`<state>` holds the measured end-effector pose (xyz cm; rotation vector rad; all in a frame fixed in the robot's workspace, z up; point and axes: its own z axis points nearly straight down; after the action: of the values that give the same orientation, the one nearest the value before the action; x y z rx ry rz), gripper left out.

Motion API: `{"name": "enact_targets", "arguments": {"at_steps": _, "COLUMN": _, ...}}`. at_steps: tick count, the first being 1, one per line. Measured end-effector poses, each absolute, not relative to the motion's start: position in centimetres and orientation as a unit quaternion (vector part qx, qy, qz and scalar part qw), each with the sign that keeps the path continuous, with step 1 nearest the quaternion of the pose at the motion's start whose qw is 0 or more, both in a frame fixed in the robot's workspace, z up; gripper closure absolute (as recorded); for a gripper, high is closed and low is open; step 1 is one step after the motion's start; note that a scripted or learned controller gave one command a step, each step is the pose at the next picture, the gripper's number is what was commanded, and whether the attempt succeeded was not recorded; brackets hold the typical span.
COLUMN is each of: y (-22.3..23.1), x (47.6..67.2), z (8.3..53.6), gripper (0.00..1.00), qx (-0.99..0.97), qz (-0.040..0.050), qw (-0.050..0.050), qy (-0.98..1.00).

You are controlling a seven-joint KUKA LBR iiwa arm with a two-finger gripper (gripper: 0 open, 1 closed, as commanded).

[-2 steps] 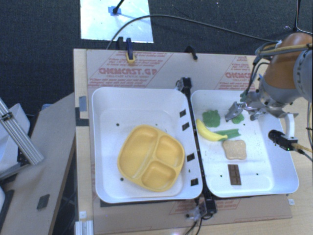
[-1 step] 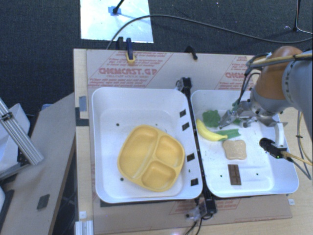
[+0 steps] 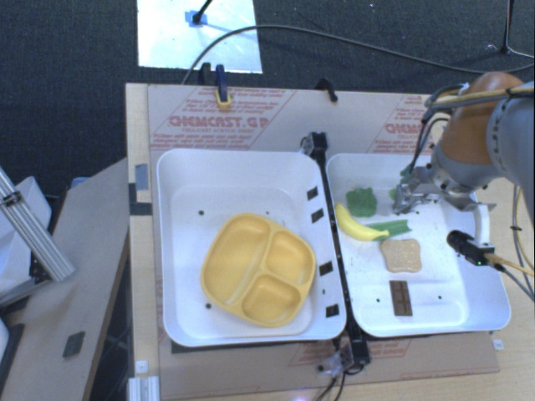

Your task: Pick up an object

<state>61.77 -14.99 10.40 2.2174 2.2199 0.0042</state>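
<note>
**Pick Approach, Right Bin**

Camera view:

- Located at right of frame: gripper [image 3: 407, 195], low over the upper part of the right bin [image 3: 489, 307], beneath the grey arm [image 3: 501, 144] with its orange band.
- Finger state: cannot tell (tips too small and blurred to resolve); nothing seen between them.
- Nearest candidates: green strip [image 3: 389, 225] just below the gripper, green leafy piece [image 3: 361, 200] to its left, banana [image 3: 358, 225] at lower left touching the strip's end.
- Farther down the frame: toast slice [image 3: 402, 255], then brown bar [image 3: 401, 297].
- In the left bin [image 3: 242, 170]: yellow divided plate [image 3: 258, 269], well apart from the gripper.

Recommended for this step:

- Commit to one target, probably the strip or the leafy piece.
- Centre above it, spread wide, descend straight.
- Keep clear of the banana to avoid nudging it.
- Close fully before lifting.
</note>
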Motion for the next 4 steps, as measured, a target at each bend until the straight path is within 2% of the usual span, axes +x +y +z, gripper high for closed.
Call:
{"name": "enact_targets", "arguments": {"at_steps": 1, "y": -14.9, "x": 62.4, "z": 16.9, "gripper": 1.0, "qx": 0.706, "qz": 0.0025, "qw": 0.004, "qy": 0.709}}
{"name": "enact_targets", "arguments": {"at_steps": 3, "y": -14.9, "x": 62.5, "z": 24.1, "gripper": 1.0, "qx": 0.705, "qz": 0.0014, "qw": 0.002, "qy": 0.709}}
{"name": "enact_targets", "arguments": {"at_steps": 4, "y": -8.8, "x": 62.8, "z": 24.6, "gripper": 1.0, "qx": 0.703, "qz": 0.0018, "qw": 0.0, "qy": 0.711}}
